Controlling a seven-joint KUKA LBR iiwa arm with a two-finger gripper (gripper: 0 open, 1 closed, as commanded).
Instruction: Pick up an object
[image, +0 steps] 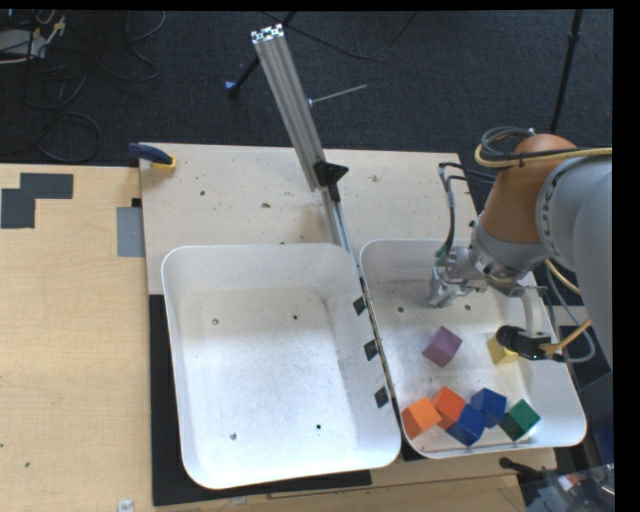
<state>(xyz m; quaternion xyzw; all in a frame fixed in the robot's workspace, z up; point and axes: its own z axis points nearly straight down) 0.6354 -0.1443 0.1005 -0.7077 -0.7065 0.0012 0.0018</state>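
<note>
The nearest candidate, a purple block, was found lying alone on the floor of the right bin, just below and slightly left of the gripper. A yellow block was noted to its right, near the bin's right side. 5 further blocks were observed clustered at the near edge: an orange block, a red-orange block, 2 blue blocks and a green block.

The gripper was seen low over the bin floor, with nothing between its fingers; whether they were apart or together could not be told.

It was judged that the purple block offered the cleanest pick, since open floor surrounded it on all sides. A centred, vertical descent was advised, with fingers set across 2 flat faces. The clustered blocks were considered poorer targets, being crowded together against the near wall. The left bin was recorded alongside, parted from the right by a shared rim.
</note>
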